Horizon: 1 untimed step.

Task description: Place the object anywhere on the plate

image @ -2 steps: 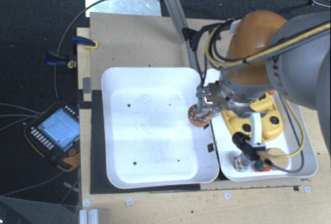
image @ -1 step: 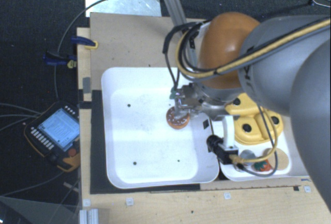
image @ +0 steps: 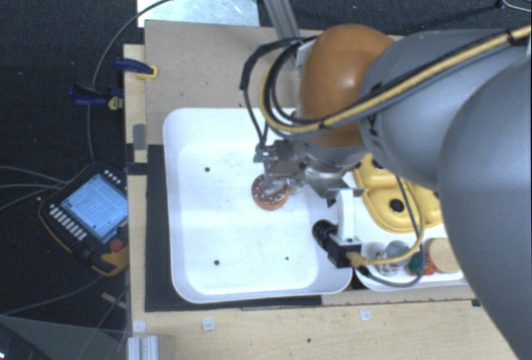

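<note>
Although the arm's bulk covers much of the bench, the task's thing can be picked out: a small round brownish object (image: 270,194) sits in the left bin (image: 199,209), near that bin's middle and toward its right side, directly under the gripper (image: 274,174). Whether the claw is clasping it, released above it, or merely touching it cannot be told from this slanted overhead view, since the wrist hardware hides the contact. The object's place just below the tool suggests, as a judgement, that a pick is being tried or a lift is about to start; nothing shows it raised off the floor of the bin. The right bin (image: 391,282) holds a yellow plate-like item (image: 378,204), mostly masked by the grey arm (image: 449,117) and its orange band (image: 341,71), which would be the likely target. Small coloured bits lie at that bin's near edge. Around the bins runs a tan bench top (image: 199,59), and on the dark floor to the left lies a handheld control pendant (image: 90,213) with cables.
</note>
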{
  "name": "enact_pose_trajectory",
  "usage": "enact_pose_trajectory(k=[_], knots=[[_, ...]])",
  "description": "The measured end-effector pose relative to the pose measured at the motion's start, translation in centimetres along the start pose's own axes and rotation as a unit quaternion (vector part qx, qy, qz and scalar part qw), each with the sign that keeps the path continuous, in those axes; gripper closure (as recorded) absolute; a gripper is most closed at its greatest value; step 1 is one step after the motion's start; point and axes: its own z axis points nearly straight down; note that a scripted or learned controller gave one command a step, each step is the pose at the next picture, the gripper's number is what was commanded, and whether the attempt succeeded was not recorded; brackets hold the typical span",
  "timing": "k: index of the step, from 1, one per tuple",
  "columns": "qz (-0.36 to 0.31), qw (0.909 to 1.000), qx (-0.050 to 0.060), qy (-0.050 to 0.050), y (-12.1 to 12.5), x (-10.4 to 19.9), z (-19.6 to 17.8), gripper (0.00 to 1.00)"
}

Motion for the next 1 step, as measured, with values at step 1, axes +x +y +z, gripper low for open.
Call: enact_pose_trajectory(k=[1], knots=[[0.001,1.0000,0.000,0.000,0.02,-0.14,-0.03,0.00]])
